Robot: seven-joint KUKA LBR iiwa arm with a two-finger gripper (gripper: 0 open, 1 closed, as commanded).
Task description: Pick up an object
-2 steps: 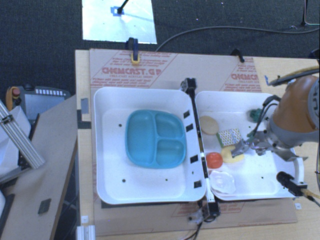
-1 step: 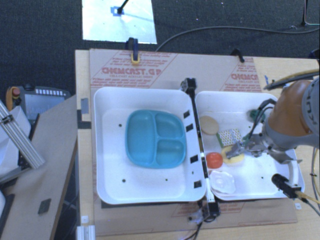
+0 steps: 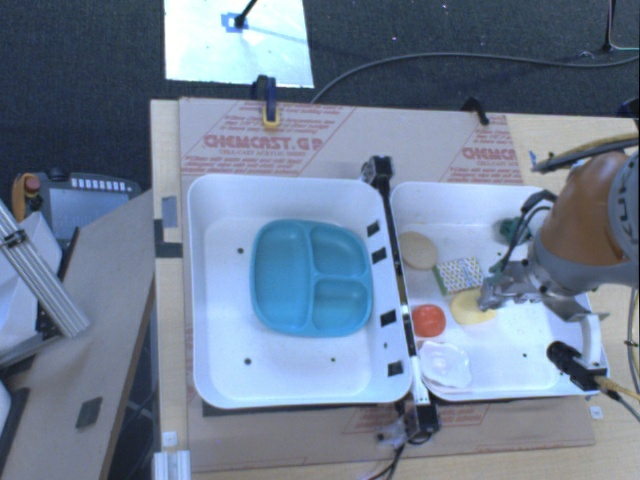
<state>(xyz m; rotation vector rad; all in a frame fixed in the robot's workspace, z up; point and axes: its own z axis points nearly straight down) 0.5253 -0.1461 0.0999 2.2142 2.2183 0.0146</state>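
In the right bin (image 3: 520, 363), gripper (image 3: 492, 298) low over yellow disc (image 3: 468, 310), finger state impossible to tell; could slide off flat disc.

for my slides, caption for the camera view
Arm lowers its gripper over a yellow disc in the right bin; blue tray in the left.

Even, bright overhead light, soft shadows, glare on the white bins (image 3: 300, 193), slightly soft focus.
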